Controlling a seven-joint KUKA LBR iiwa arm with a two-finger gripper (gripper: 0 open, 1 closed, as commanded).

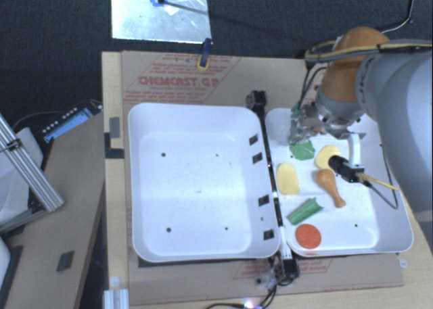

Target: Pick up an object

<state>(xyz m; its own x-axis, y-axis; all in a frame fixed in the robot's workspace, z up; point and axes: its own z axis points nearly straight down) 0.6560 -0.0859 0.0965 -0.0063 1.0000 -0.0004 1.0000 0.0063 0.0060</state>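
While the gripper is parked at the far end of the right bin, the green piece is seen directly beneath it.

Finger state cannot be told: the tips are blurred against the bin floor. The green piece is touching or just under the gripper, on its near side; whether it is gripped is not shown. Its long axis is read as running roughly across the bin. Toward the near rim, well apart from the gripper, are found a pale yellow piece, an orange drumstick shape, a green block lying on a diagonal, and a red disc. A short straight descent is judged enough; no sideways travel is needed.
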